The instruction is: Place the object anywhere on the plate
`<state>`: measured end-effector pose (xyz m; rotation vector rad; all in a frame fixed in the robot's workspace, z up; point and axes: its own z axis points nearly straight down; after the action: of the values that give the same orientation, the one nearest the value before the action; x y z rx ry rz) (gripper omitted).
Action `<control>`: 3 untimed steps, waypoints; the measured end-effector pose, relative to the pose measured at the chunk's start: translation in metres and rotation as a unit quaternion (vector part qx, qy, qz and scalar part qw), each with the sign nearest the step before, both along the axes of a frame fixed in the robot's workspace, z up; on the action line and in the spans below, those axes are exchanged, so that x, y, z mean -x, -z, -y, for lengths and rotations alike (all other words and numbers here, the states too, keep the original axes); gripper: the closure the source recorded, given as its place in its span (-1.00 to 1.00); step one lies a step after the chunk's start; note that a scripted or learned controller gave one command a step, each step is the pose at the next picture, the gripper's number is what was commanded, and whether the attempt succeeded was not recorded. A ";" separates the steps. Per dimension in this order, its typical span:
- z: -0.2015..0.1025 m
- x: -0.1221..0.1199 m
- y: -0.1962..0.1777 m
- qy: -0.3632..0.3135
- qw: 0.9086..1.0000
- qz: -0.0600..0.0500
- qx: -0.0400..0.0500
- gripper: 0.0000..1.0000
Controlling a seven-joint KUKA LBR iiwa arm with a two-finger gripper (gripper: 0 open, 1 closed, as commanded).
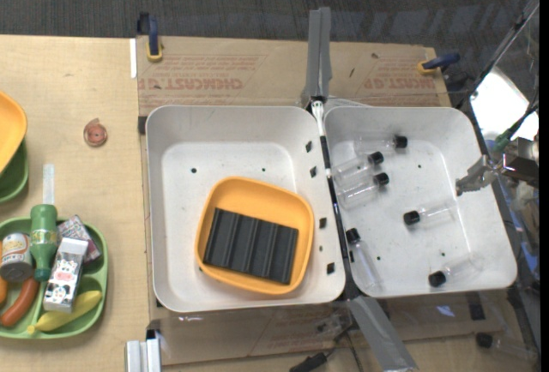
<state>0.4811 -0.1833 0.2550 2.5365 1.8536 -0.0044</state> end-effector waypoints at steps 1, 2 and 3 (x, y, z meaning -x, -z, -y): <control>-0.031 0.004 0.048 0.008 1.000 -0.001 -0.001 -1.00; 0.033 0.004 0.016 0.046 0.999 -0.001 0.000 -1.00; 0.025 0.004 0.033 0.061 0.998 -0.001 -0.001 -1.00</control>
<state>0.4773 -0.2081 0.2218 2.6478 1.6956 -0.0067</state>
